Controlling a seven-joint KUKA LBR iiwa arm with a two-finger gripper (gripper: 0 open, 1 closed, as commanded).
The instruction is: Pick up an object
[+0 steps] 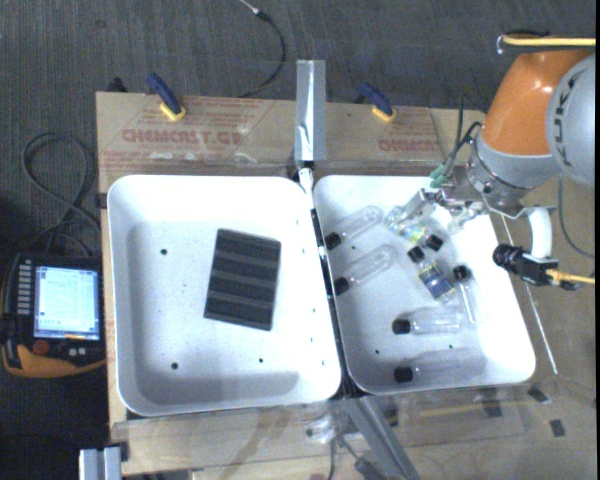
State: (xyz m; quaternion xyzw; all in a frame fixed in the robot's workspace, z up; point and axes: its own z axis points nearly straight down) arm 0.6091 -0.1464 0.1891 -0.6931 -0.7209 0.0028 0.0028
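Observation:
Several clear plastic bottles with black caps lie in the right bin (510, 363). One bottle (358, 224) is at the back left, another (372, 265) lies just in front of it, and a third (432, 322) rests near the front. A small bottle with a blue label (438, 282) lies mid-bin. My gripper (432, 208) hangs over the back right part of this bin, among clear bottles there. A black ridged rectangular block (243, 278) lies flat in the middle of the left bin (140, 368).
A metal post (310, 118) stands at the back between the bins. Two blue clamps (164, 96) (374, 99) hold the backboard. A handheld control pendant (58, 308) lies left of the bench. The arm's orange band (525, 88) looms at the upper right.

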